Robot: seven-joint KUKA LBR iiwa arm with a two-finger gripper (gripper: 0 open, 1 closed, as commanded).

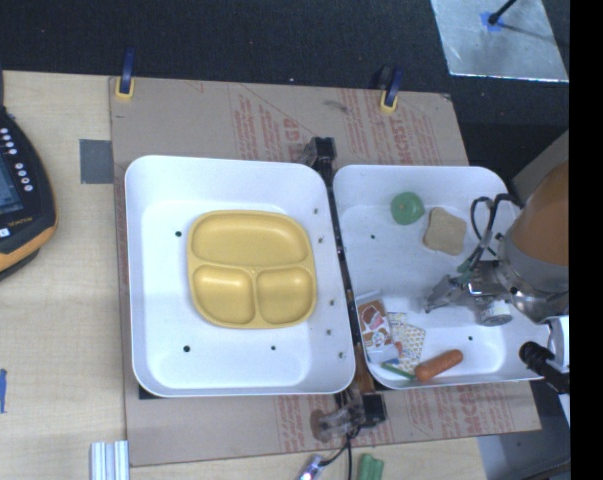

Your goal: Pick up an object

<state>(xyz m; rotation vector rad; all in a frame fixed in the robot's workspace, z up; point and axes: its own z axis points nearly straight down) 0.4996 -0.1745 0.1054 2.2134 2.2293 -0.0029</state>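
Two shallow white bins sit side by side on the desk (71,318): the left bin (156,268) carries a yellow divided plate (251,268), and the right bin (381,258) carries the loose things to choose from. Those are a green ball (407,207) near the far wall, a tan sponge-like block (445,230) just beside it, a small printed packet (389,334) toward the near left corner, and an orange carrot (439,365) lying close to the near wall. The arm (541,238) reaches in from the right, and the tool (449,294) hangs low over the bare middle of the right bin, between the block and the carrot, apart from both. Nothing can be seen caught in it; whether it stands open or closed I cannot tell, since the metal parts blur together at this size. This looks like the approach step, with no object yet secured. The next move calls for settling on one target, probably the block or the carrot as the nearest, centring over it, and descending squarely before closing.
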